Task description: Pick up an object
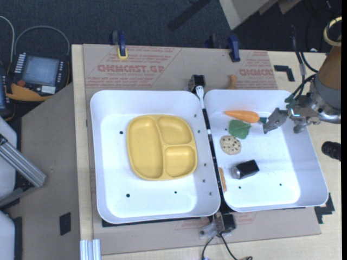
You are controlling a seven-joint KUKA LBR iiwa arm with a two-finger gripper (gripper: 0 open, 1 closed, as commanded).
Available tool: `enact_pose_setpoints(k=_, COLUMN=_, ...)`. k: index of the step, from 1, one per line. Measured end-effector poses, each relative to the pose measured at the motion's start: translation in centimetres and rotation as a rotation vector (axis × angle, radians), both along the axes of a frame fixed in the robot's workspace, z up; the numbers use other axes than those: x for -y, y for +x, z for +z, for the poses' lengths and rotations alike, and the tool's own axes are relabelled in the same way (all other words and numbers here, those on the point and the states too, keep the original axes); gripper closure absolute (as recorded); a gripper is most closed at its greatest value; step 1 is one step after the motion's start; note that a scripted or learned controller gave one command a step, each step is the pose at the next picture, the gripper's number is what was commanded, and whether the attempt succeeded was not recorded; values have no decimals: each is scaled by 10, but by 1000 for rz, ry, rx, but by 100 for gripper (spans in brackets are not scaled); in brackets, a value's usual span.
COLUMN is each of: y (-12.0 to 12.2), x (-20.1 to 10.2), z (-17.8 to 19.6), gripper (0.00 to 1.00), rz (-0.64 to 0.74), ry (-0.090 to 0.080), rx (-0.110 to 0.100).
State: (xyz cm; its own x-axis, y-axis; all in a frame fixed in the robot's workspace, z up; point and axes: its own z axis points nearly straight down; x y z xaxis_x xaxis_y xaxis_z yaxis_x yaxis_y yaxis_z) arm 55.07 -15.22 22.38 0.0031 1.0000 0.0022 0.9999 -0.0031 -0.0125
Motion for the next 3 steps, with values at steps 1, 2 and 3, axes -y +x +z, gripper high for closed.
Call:
enact_pose_setpoints(k=1, y=3, x=0, z=7, gripper=0, rz=3, ry=-3, rx=13)
enact_pose_setpoints(k=2, y=8, x=-9, z=-44, gripper=0, rz=4, ry=-1, rx=8)
enact_pose_setpoints(k=3, y=6, x=-4, z=-107, gripper=0, rz=2, ry=0, rx=5)
